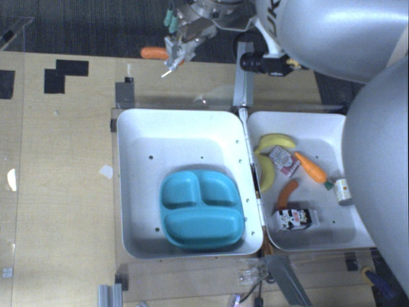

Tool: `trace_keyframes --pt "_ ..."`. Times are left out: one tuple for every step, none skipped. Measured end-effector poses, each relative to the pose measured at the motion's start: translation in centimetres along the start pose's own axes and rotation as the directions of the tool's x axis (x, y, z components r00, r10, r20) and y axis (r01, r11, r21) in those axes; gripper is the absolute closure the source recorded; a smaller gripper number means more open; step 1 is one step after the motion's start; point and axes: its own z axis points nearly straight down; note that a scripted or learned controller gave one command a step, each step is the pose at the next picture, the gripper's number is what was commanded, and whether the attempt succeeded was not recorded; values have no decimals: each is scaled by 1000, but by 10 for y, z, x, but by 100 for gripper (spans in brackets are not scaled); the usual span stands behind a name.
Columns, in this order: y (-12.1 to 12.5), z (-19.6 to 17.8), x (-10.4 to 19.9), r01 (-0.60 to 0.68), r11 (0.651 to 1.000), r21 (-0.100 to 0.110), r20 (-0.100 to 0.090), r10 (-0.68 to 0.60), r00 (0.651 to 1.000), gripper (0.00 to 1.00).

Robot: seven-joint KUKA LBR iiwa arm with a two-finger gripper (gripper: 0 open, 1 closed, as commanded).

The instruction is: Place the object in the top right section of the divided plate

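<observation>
A blue divided plate (203,210) lies in the left bin (137,171), toward its front. It has two small sections at the back and one long section at the front, and nothing lies in its top right section (219,187). My gripper (171,59) hangs high over the bench's far edge, well behind the left bin. It is shut on one end of a small orange object (153,53), which sticks out to the left of the fingers.
The right bin (332,133) holds a yellow banana (276,142), a pink-grey packet (283,160), a carrot (312,169), an orange-red sausage (287,194), a black-and-white carton (294,218) and a small white can (343,191). The grey arm (358,37) covers the upper right.
</observation>
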Motion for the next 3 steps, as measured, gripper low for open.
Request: trace_keyframes --pt "-3 -34 -5 14 1000 1 0 -14 1000 100" --pt "0 -34 -1 42 999 1 0 -42 999 100" --pt "1 -47 1 49 999 -6 4 -49 999 100"
